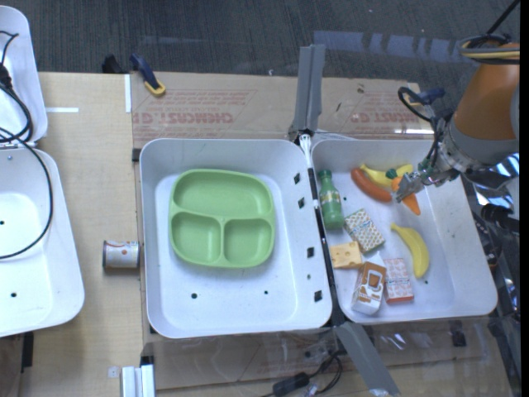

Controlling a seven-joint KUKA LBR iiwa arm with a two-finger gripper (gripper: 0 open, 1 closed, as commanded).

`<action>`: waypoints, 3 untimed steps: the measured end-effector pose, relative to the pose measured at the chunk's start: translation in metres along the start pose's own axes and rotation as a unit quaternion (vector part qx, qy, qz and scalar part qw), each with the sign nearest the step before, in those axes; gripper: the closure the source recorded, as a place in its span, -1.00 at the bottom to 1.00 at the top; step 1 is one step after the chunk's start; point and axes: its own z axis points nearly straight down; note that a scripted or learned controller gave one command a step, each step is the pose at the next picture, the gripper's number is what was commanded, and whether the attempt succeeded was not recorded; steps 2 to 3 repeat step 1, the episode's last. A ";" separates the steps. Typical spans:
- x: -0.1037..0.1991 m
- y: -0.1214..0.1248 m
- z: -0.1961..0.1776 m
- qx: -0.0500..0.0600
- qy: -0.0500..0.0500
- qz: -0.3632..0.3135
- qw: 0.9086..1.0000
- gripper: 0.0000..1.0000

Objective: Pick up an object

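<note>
The right bin (463, 296) holds several toy foods. A green bottle (331, 201) lies by its left wall. An orange carrot-like piece (370, 184) and a yellow item (382, 173) lie at the back. My gripper (410, 186) hangs low over the back of this bin, right beside those two. A small orange piece (412, 206) shows just beneath its tip; whether it is held is unclear. A banana (415, 249), a patterned packet (364, 229), a cheese wedge (346, 255), a juice carton (369, 289) and a red box (398, 280) lie nearer the front.
The left bin (161, 296) holds a green divided plate (221, 218). A small can (121, 255) lies on the bench left of the bins. A grey divider post (309, 89) stands behind the bins. White equipment with cables (25, 222) fills the far left.
</note>
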 end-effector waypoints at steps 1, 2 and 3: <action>-0.003 -0.039 -0.063 0.000 0.000 -0.003 1.000 1.00; -0.003 -0.039 -0.063 0.000 0.000 -0.003 1.000 1.00; -0.003 -0.039 -0.063 0.000 0.000 -0.003 1.000 1.00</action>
